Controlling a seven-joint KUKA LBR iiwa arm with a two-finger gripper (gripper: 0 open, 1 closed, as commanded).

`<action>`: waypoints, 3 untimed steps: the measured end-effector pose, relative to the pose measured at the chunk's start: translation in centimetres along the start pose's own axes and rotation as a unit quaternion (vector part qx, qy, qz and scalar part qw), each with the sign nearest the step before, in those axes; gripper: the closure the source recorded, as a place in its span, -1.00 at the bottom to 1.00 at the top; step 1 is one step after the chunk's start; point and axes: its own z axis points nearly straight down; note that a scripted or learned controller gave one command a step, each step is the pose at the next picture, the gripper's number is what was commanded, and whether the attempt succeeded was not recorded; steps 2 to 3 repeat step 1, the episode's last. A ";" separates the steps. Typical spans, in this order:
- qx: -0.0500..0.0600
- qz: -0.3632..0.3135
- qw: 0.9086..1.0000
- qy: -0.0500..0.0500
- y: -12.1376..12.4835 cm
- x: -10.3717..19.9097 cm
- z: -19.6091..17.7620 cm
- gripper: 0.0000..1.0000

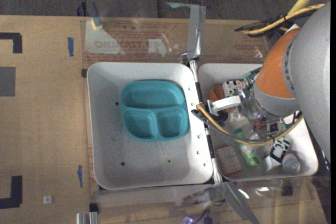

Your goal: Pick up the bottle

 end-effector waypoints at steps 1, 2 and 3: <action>0.000 0.000 1.000 0.000 0.0 0.0 0.0 -1.00; 0.000 0.000 1.000 0.000 0.0 0.0 0.0 -1.00; 0.000 0.000 1.000 0.000 0.0 0.0 0.0 -1.00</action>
